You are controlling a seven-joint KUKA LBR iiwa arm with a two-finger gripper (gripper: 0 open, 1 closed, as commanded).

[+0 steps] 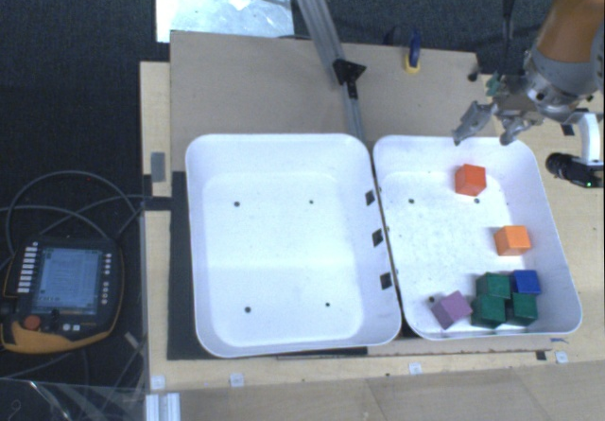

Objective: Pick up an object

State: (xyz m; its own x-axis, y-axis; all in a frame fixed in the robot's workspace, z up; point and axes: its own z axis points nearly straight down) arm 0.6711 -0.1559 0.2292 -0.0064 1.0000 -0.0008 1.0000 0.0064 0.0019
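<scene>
Your gripper (490, 128) hovers with fingers spread and holding nothing over the right bin's (558, 220) far edge, so next descend onto the nearby red-orange cube (470, 180).

2 white bins (284, 149). 6 blocks, all in right bin: 1 red-orange (470, 180), 1 orange (512, 239), 1 purple (452, 308), 1 blue (527, 282), 2 green (492, 287). 1 teach pendant (61, 294) on the floor.
</scene>
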